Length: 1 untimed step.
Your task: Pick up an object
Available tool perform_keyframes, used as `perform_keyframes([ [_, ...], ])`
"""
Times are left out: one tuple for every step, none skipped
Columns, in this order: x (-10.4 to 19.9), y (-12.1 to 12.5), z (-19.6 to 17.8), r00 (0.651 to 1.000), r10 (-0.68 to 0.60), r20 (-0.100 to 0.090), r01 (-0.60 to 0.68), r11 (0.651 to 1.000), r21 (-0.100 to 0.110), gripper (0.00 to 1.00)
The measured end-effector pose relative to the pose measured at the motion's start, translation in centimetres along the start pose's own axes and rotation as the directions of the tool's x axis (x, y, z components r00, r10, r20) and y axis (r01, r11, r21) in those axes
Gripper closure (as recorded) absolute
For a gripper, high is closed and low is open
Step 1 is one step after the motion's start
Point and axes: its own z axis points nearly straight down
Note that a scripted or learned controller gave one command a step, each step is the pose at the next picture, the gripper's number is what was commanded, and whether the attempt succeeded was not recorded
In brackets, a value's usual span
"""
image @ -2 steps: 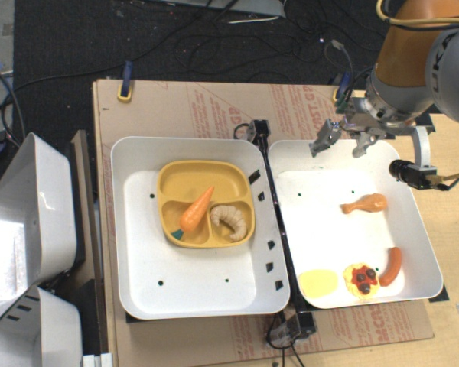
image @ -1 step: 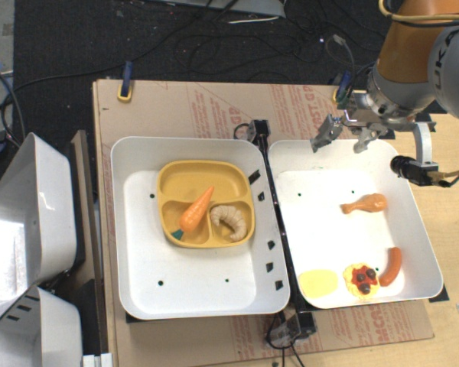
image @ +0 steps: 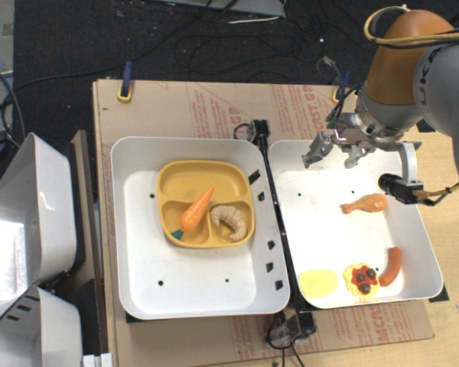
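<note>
1. The gripper [image: 335, 157] hangs over the far end of the right bin [image: 321, 232], which sits on the table [image: 183, 102]. Its two fingers [image: 314, 154] are spread wide, with bare white bin floor showing between them and nothing held.
2. The likeliest target is the orange toy chicken drumstick [image: 365, 203], the closest item to the gripper. It lies flat on the floor of the right bin, in the middle of its right side, with its thick end to the right and its thin end pointing left.
3. Relative to the fingers, the drumstick is nearer the camera and a little to the right. It is close by but apart from them, and not under the gap between them.
4. To do the step well, the gripper should move toward the near side and slightly right until the gap is centred over the drumstick's thick body, not its thin end.
5. The fingers should straddle the drumstick across its short width. That probably calls for a wrist turn, since the piece runs left to right.
6. The descent should be straight, with the fingers kept apart until they flank the piece. The smooth, rounded toy looks apt to slip or be pushed aside if one finger lands first.
7. Other items lie well apart at the near end of the right bin: a toy sausage [image: 391, 266], a flat yellow disc [image: 318, 283] and a small round piece with red and dark topping [image: 361, 278].
8. In the left bin [image: 199, 277], a yellow divided plate [image: 168, 182] holds a toy carrot [image: 196, 209] and a pale toy shrimp [image: 231, 222].
</note>
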Motion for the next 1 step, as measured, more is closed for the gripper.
perform_keyframes([
  [0.10,-0.18,6.38,1.000,0.000,0.000,0.000,1.000,0.000,0.00],
])
